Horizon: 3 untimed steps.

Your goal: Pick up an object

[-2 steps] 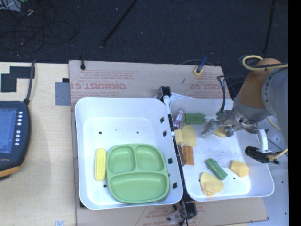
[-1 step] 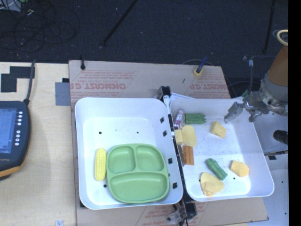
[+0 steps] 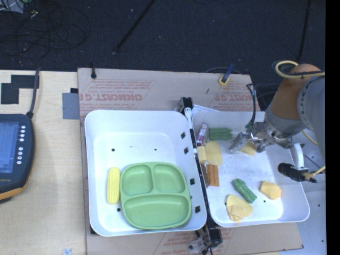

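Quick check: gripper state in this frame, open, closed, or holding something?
Gripper: low over the right bin, at a small yellow piece; open, closed or holding cannot be told.

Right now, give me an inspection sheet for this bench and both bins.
Surface: cardboard-covered bench bearing left bin and right bin.
Job's things: right bin holds green cucumber-like piece, two yellow lumps, pale yellow block, brown stick, green item.
Clutter: green divided tray and toy corn cob in left bin.
Grippers: gripper low at right bin's far side, over a small yellow piece; grasp unclear.
Cables: black cables on dark floor.
Surroundings: teach pendant at left.
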### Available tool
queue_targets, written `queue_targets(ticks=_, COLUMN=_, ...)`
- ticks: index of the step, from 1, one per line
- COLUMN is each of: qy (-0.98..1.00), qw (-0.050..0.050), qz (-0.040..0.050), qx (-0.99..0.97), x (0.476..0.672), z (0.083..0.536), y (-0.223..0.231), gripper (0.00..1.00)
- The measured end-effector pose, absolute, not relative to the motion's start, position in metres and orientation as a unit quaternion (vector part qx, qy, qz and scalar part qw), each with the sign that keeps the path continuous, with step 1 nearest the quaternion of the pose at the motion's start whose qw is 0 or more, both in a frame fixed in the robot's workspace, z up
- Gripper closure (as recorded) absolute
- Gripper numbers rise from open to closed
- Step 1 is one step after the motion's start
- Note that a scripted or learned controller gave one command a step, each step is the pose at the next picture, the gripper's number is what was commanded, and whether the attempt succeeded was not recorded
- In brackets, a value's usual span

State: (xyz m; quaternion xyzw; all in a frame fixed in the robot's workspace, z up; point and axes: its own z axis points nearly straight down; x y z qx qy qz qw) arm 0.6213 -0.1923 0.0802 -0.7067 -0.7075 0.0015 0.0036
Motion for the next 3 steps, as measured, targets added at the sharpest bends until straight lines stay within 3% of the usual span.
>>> queue_targets(ticks=1, qy=-0.707, qw=-0.003, qz=-0.0003, qx=-0.707, x=0.614, z=0.227, y=-0.215, gripper=0.0)
queue_targets(ticks=2, qy=-0.708, qw=0.002, qz=0.0009, qx=-0.707, x=0.577, z=0.096, y=-0.214, gripper=0.0)
queue_targets(ticks=3, qy=-0.709, qw=0.001, qz=0.0006, qx=-0.705, x=0.646, z=0.085, y=-0.166, gripper=0.0)
